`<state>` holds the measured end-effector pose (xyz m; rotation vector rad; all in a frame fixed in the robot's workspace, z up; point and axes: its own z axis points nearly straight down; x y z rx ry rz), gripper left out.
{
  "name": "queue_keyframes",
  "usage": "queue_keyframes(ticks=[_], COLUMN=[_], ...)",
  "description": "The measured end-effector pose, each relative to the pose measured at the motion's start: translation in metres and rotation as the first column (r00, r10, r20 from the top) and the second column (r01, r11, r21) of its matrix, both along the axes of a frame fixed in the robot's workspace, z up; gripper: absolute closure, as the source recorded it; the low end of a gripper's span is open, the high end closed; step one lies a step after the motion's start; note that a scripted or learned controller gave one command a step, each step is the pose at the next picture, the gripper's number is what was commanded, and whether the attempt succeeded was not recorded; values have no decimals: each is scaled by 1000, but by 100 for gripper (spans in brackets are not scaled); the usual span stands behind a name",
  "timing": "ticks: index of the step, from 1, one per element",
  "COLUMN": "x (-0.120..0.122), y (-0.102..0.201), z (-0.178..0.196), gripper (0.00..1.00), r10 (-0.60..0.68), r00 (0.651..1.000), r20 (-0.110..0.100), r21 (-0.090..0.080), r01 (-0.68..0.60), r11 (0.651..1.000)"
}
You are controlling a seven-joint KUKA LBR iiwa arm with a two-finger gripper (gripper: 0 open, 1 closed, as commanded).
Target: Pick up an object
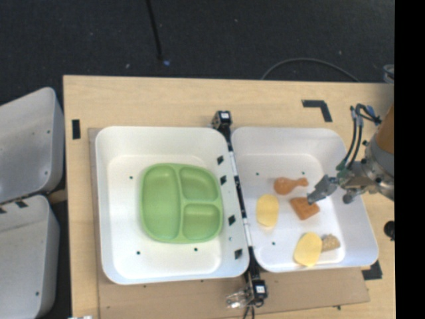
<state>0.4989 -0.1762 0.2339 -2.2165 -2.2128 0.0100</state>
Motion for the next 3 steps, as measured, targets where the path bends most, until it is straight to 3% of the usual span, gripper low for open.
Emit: queue_keyframes(ticks=[1, 3], x=[3, 1], y=[0, 1], z=[6, -117], gripper=[0, 0], r10=[3, 1], r00=[1000, 1000], r20=[12, 7], r21=[-3, -2], r01=[-3, -1], r11=[1000, 1000])
